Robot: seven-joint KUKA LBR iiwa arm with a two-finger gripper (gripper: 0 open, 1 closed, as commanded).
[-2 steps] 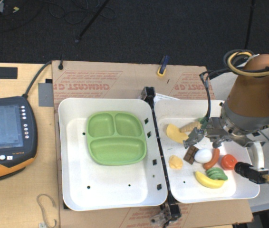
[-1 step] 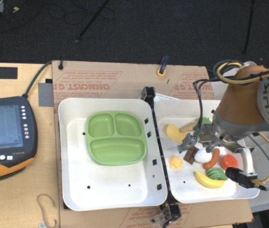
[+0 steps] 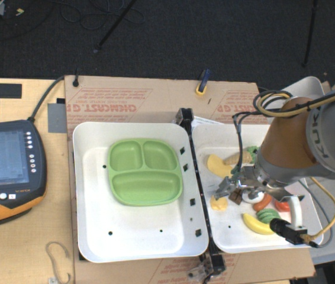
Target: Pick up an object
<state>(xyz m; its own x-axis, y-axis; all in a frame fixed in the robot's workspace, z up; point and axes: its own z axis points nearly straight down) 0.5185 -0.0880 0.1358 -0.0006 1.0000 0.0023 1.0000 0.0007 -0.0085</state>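
Dark carpet floor (image 3: 155,28) with cables (image 3: 90,7)

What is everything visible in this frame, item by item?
Bins: 2, white, side by side on the bench.
Divided plate: 1, green, in the left bin.
Toy food pieces: several, in the right bin, including a banana, yellow, near the front; a yellow piece further back; a small yellow piece by the divider; an orange-red piece and a green piece beside the banana. Exact count hard to tell, since the arm covers part of the bin.
Control pendant: 1, grey and orange, left of the bins.
Cardboard sheet: 1, brown, under the bins.
Clamp: 1, yellow and blue, back edge.
Arm: 1, grey with orange band, over the right bin; gripper low among the food.
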